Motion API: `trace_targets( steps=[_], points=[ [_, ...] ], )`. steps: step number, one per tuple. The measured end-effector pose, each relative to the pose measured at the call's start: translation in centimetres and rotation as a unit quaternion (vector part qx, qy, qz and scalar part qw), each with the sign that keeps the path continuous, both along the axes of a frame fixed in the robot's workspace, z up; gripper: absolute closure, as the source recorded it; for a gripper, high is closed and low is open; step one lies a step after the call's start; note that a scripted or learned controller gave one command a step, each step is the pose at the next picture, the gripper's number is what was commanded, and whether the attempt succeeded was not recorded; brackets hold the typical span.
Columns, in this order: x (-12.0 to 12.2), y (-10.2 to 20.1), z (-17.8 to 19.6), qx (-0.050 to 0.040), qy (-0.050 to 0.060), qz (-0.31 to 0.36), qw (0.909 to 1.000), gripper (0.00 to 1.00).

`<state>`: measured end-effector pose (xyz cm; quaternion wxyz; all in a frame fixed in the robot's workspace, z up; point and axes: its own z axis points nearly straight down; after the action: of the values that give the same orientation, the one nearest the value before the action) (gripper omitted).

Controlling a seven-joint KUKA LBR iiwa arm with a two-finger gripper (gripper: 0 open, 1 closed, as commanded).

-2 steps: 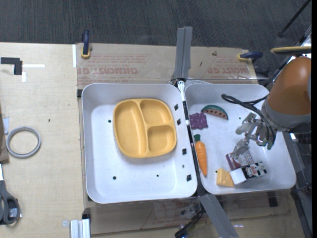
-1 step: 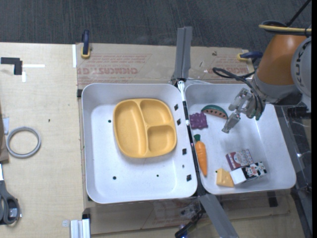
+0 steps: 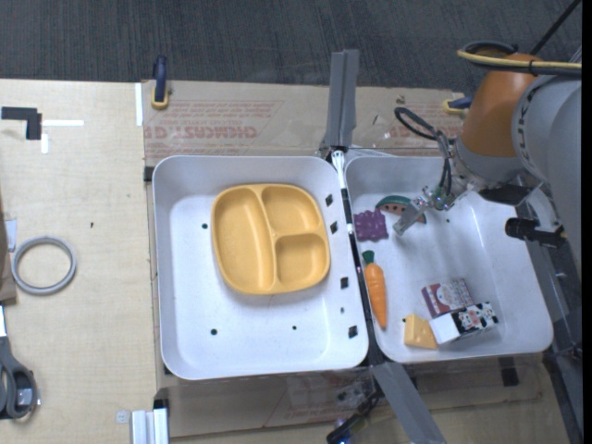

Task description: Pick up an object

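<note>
From my feed, the arm point(image 3: 546, 128) runs off the right edge. The scissors point(image 3: 17, 388) are clipped at the left edge. The small carton's point(image 3: 460, 311) print is too small to read.

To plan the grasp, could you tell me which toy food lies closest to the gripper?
The watermelon slice, just left of the gripper; grapes, carrot and cheese lie farther.
</note>
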<state>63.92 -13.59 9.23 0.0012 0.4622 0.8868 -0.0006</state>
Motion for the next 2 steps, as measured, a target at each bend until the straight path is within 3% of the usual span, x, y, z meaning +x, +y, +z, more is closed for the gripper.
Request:
trace_targets(
  steps=[1,2],
  points=[
    [2.0,0.8,0.0,0.0001,0.0,-0.144,0.9896,0.0],
    [1.2,3.0,-0.1,0.0002,0.001,-0.19,0.9818,0.0]
  ],
)
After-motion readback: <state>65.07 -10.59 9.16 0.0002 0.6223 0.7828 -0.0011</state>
